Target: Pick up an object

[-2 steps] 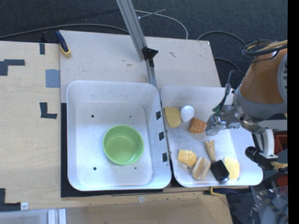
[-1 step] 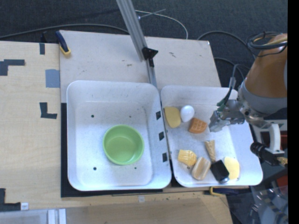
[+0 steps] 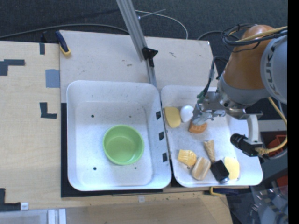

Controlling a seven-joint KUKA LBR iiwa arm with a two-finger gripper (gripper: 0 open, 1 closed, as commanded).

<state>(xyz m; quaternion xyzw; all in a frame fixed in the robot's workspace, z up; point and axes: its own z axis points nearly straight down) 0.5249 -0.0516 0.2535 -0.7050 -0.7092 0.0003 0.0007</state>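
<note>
Gripper point(image 3: 201, 121) over seemingly sideways orange piece point(image 3: 198, 128)

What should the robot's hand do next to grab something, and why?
Probably lower a little onto the orange piece and close on it. The hand hangs right above that piece in the right bin, so it is the nearest target. The white egg-shaped item and yellow piece lie close beside it, so a straight, careful descent seems safest.

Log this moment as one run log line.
arm: over right bin | gripper: down at orange piece, grasp unconfirmed | left bin: green bowl
</note>
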